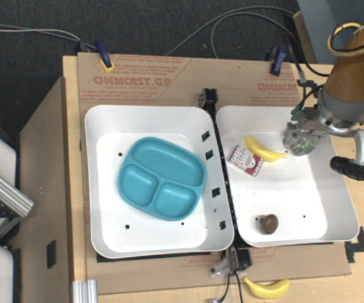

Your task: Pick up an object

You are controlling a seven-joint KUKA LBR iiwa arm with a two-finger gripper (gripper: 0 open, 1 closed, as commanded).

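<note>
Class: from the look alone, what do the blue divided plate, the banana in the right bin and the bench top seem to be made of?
Blue divided plate: likely moulded plastic, uniform colour, soft sheen. Banana: smooth, even yellow, possibly a plastic replica; the view cannot settle it. Bench top: looks like matte brown cardboard with red print.

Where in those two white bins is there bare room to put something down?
Right bin: bare floor between the banana above and the brown ball below. Crowded at its top: small box, banana and tool together. Left bin: the blue tray leaves only narrow margins.
</note>
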